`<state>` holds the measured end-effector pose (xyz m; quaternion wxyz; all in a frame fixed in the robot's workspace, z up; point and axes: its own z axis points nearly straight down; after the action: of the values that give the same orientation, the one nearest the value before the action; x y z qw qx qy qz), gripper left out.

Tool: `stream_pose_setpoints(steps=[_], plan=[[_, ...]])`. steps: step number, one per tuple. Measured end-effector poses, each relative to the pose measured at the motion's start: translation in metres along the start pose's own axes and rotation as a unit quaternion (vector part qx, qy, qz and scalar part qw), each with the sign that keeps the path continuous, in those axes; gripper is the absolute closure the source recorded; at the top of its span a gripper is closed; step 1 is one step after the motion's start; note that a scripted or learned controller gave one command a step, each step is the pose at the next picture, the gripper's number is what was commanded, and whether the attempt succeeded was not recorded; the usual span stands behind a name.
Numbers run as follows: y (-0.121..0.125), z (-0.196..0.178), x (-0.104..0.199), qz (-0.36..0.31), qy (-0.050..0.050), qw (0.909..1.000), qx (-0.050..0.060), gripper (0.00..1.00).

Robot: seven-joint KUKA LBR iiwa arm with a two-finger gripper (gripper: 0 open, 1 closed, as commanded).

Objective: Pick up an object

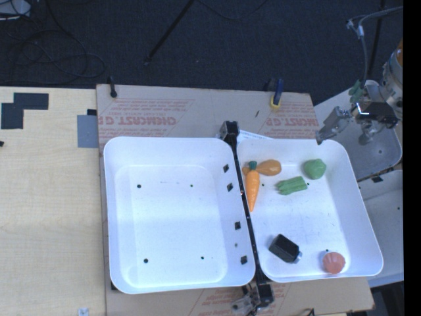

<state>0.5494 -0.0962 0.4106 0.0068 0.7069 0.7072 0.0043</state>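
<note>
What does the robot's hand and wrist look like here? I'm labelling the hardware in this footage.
At the camera view's right edge, the hand is a compact grey metal assembly with dark fittings and a small green spot. Thin cables loop above it. A sliver of the orange band shows above the pale, rounded wrist.

One fixed overhead camera, slanted down over both white bins [112,176].
</note>
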Motion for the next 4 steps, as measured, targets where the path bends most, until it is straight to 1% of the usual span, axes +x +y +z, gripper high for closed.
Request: stream_pose_setpoints(steps=[1,2,3,4], plan=[[-0.058,-0.136,0.022,-0.002,0.002,1.0,0.003,0.0],[-0.065,-0.128,0.119,-0.004,0.002,0.9999,0.01,0.0],[-0.064,-0.138,0.115,-0.003,0.001,0.9999,0.011,1.0],[-0.072,-0.128,0.189,-0.003,0.002,0.9999,0.01,1.0]])
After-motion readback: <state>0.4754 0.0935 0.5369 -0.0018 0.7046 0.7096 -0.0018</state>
